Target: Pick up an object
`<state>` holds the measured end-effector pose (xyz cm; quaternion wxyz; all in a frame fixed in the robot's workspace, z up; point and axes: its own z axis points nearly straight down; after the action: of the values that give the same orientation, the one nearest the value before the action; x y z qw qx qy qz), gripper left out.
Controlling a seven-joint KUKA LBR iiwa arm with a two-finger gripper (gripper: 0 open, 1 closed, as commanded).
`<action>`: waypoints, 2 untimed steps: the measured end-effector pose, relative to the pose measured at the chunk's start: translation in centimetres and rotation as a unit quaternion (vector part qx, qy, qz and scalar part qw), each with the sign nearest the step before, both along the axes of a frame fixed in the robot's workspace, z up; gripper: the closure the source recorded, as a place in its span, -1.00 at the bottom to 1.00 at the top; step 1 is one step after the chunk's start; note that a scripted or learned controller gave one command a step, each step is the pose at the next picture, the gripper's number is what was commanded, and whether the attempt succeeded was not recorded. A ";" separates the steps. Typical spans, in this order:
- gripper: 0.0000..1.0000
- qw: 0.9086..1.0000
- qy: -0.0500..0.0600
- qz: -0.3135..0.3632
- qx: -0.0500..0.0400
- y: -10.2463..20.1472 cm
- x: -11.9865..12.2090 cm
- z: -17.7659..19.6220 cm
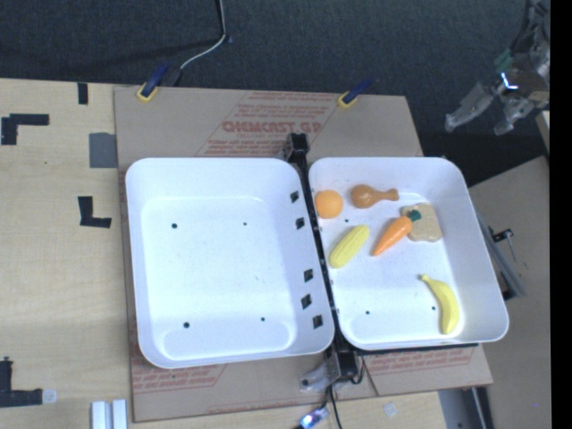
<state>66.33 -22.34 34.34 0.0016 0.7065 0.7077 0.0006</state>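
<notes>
The right bin (478, 239) holds several toy foods. An orange ball (329, 204) lies near its left wall, with a brown drumstick (373, 195) just to its right. Below them are a yellow corn cob (349, 245) and an orange carrot (393, 234), whose top touches a beige bread piece (426, 223). A banana (443, 304) rests near the front right corner. My gripper (481, 116) hangs high at the upper right, outside the bin and well away from the foods, its two fingers spread open with nothing between them.
The left bin (214, 266) stands beside the right one on a cardboard sheet (268, 123). A black hinge strip (308, 239) runs between the bins. A white cable (210, 43) trails at the back.
</notes>
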 end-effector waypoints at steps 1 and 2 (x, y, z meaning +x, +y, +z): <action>-1.00 1.000 0.000 0.000 0.000 0.0 -1.1 5.1; -1.00 1.000 0.001 0.000 0.000 0.1 0.7 7.7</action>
<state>66.99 -22.29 42.07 0.0014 0.7062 0.7080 -0.0002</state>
